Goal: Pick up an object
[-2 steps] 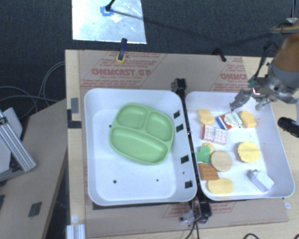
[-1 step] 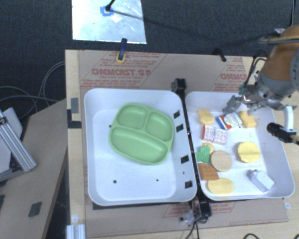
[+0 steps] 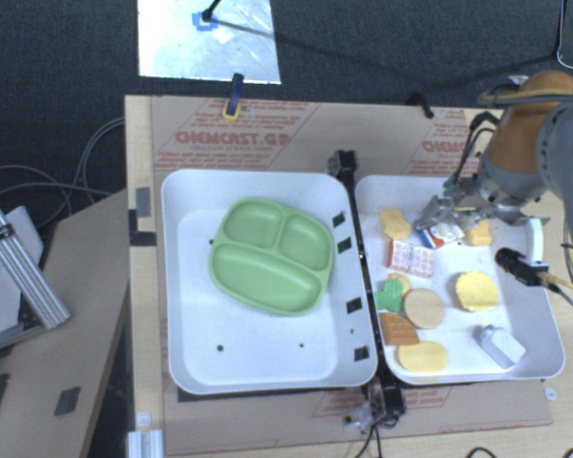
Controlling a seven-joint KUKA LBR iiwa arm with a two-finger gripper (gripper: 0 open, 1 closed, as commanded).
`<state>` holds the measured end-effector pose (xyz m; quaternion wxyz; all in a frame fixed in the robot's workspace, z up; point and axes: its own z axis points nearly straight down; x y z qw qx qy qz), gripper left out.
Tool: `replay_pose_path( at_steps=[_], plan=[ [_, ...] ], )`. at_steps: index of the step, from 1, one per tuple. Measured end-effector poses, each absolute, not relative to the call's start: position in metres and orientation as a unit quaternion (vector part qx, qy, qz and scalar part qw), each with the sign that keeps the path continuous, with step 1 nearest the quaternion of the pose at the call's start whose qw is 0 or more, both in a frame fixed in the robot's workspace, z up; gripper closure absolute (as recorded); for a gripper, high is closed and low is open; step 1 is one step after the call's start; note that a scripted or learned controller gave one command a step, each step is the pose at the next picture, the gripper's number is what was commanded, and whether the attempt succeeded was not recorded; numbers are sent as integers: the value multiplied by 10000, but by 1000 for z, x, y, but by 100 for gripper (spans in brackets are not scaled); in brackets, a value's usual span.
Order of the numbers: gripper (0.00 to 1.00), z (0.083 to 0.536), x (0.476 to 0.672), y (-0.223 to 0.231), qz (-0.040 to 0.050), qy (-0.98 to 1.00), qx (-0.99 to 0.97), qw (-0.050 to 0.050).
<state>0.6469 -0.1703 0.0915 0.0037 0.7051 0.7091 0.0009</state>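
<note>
Where the arm (image 3: pixel 530 151) reaches in from the right, the hand (image 3: pixel 437 219) sits low in the right bin (image 3: pixel 544 332), over a small red and white pack (image 3: pixel 443 236); whether its fingers are apart or together I cannot tell. A yellow block (image 3: pixel 394 224) lies just left of it, a carton (image 3: pixel 411 257) just below, another yellow bit (image 3: pixel 478 234) to its right. Nearer the front lie a yellow lump (image 3: pixel 477 291), a tan disc (image 3: pixel 424 307) and a grey bottle (image 3: pixel 497 343). The left bin (image 3: pixel 186 351) holds a green tray (image 3: pixel 270 256)
</note>
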Motion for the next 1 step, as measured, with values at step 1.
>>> replay_pose_path(
  at_steps=[1],
  plan=[
    [100, 104, 648, -170, 20, 7098, 7044, 37]
  ],
)
